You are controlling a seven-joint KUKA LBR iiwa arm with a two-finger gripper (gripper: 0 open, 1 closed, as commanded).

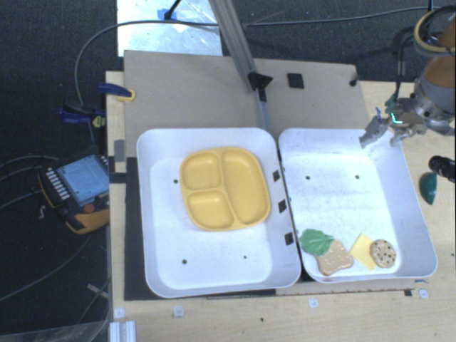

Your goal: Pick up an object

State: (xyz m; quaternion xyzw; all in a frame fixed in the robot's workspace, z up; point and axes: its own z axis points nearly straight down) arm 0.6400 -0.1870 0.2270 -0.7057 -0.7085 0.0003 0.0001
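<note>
The end effector (382, 129), fingers spread and holding nothing, hovers at the right bin's (356, 191) far rim; well below it sit a green leaf (315, 241), toast (334, 258), cheese (361, 249) and cookie (383, 252).

No text, label, brand, number or sign can be read on anything here.

Arm (436, 55) enters frame at upper right, orange band up top, grey wrist angled down-left. Gripper (382, 130) at its low end w/ fingers (372, 135) spread apart, nothing between them.
</note>
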